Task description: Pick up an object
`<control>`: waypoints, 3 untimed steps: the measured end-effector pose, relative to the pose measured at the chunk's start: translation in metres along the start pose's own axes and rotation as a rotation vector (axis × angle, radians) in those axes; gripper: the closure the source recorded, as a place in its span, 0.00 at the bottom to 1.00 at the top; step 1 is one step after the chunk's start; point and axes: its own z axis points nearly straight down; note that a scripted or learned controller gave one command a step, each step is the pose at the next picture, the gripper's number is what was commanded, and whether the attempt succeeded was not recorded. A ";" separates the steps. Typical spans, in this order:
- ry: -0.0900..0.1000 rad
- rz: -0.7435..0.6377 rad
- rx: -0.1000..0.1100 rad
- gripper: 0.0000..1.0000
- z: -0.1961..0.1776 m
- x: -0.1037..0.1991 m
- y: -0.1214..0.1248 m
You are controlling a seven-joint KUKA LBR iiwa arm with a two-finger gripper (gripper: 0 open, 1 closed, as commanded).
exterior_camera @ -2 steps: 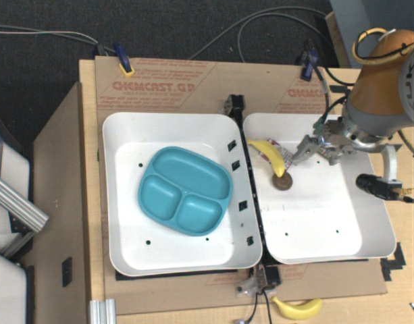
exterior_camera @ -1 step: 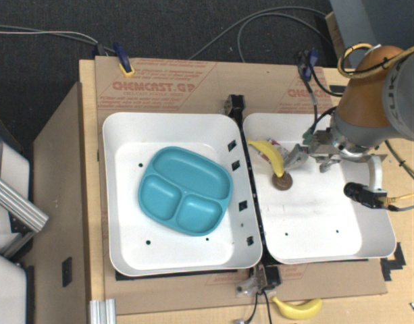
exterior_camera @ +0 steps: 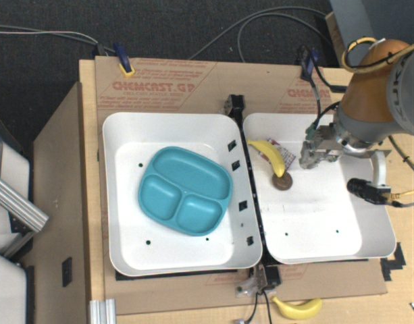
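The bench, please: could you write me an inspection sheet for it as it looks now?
Surface: cardboard-topped bench bearing left bin and right bin.
Job's things: banana and small brown object in right bin.
Clutter: blue tray in left bin; second banana at front edge.
Grippers: gripper over right bin, right of banana.
Cables: black cables behind bench.
Surroundings: dark floor.

Left bin (exterior_camera: 115,201): we see plain white, dotted with small black marks.
Right bin (exterior_camera: 315,238): white too.
Divided plate (exterior_camera: 184,190): solid teal-blue.
Banana (exterior_camera: 271,156): yellow, with a brown end.
Second banana (exterior_camera: 300,307): yellow.
Arm (exterior_camera: 375,93): orange band over grey.
Bench board (exterior_camera: 166,79): tan, with red lettering.
Clamps (exterior_camera: 123,59): blue and yellow.
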 end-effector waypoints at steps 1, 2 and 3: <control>-0.002 -0.002 -0.007 1.00 -0.063 0.006 0.004; -0.003 -0.002 -0.009 1.00 -0.128 0.008 0.005; -0.002 -0.001 -0.004 1.00 -0.150 0.009 0.006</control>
